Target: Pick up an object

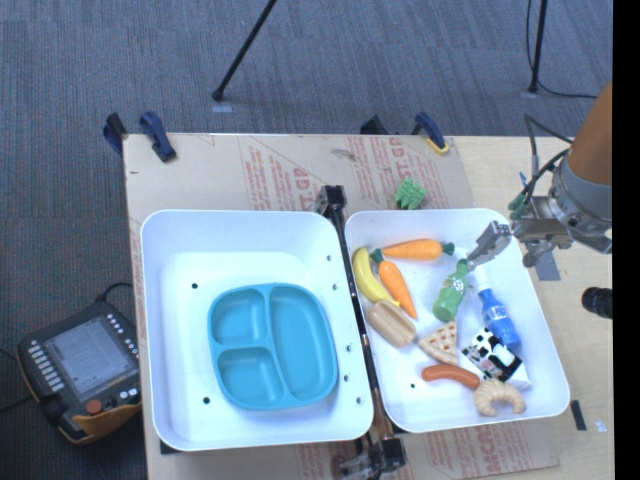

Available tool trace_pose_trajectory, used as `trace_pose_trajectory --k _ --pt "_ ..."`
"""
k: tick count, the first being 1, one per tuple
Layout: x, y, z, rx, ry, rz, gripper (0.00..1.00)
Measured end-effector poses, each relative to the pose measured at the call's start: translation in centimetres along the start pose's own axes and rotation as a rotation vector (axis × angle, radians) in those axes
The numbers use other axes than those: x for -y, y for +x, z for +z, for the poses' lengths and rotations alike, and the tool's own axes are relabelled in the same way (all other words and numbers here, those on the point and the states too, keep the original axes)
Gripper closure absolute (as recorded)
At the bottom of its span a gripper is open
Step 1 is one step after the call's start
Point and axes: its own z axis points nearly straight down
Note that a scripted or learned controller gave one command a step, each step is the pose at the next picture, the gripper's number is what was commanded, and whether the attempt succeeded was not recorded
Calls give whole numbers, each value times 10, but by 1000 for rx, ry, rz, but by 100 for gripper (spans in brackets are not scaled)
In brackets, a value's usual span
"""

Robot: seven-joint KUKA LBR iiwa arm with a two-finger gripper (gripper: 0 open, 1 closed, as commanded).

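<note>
Two shallow white bins sit side by side on the cardboard-covered worktop. The left bin carries a blue divided plate with three compartments, lying toward the bin's middle and near edge.

The right bin holds the toy food. Along its left wall lies a banana, with a carrot touching it on the right and a second carrot lying crosswise near the far edge. A hot dog bun rests just below the banana. A green bottle lies tilted near the middle, and a blue bottle lies toward the right wall. Nearer the front edge are a cracker-like wedge, a sausage, a croissant at the front right corner, and a black-and-white item (too small to identify) between the blue bottle and the croissant.

The arm comes in over the right bin's far right corner. The pincer hangs above that corner, its fingers spread apart with nothing between them; one finger slants toward the top of the green bottle, whether touching it I cannot tell.

A small green object sits on the worktop beyond the right bin's far edge. Blue clamps grip the worktop's far edge. A teach pendant lies on the carpet off the worktop's left side.
</note>
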Motion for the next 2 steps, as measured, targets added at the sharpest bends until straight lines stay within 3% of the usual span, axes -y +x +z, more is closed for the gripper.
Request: trace_pose_trajectory --k 1,2 --pt "-26 59 65 -1 1 -271 0" --pt "-67 68 171 0 1 -176 0"
